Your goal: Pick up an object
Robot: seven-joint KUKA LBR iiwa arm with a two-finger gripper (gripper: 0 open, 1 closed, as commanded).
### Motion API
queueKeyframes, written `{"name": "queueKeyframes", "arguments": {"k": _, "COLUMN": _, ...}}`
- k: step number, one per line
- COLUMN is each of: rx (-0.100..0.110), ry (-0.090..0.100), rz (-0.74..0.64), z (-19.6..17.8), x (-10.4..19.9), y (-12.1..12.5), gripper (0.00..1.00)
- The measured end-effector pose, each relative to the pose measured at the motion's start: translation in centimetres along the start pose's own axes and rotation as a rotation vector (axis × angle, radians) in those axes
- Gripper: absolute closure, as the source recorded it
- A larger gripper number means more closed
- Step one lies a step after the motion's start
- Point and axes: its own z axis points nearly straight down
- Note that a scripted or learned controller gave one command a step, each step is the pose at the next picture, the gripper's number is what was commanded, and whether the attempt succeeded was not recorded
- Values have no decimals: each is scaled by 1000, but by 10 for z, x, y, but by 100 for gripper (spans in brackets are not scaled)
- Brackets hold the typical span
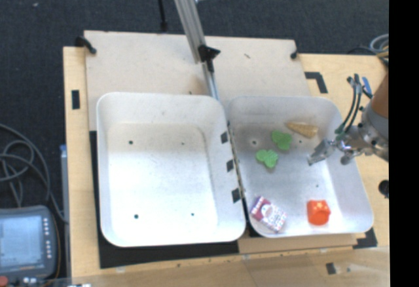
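Observation:
The right bin (350, 181) holds several small items. Two green pieces lie near its middle, one (282, 140) just above the other (267, 158). A tan wedge (302, 128) rests near the far wall. A red-and-white packet (269, 214) sits at the near left corner, and an orange-red block (318, 211) sits right of it. My gripper (332, 154) hangs over the right part of this bin, below the tan wedge and above the orange-red block. It is open, with nothing between its fingers (318, 153).
The left bin (105, 148) stands beside the right one on the wooden bench. A slanted aluminium post (186, 7) rises from the back, between the bins. A screen (26, 243) and cables lie on the floor at the left.

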Motion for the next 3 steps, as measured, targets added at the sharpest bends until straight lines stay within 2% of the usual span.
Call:
{"name": "queueKeyframes", "arguments": {"k": 1, "rx": 1, "ry": 0, "rz": 1, "z": 63, "x": -2, "y": 1, "gripper": 0}}
{"name": "queueKeyframes", "arguments": {"k": 2, "rx": -9, "ry": -1, "rz": 6, "z": 48, "x": -3, "y": 3, "gripper": 100}}
{"name": "queueKeyframes", "arguments": {"k": 3, "rx": -10, "ry": -1, "rz": -4, "z": 3, "x": 1, "y": 7, "gripper": 100}}
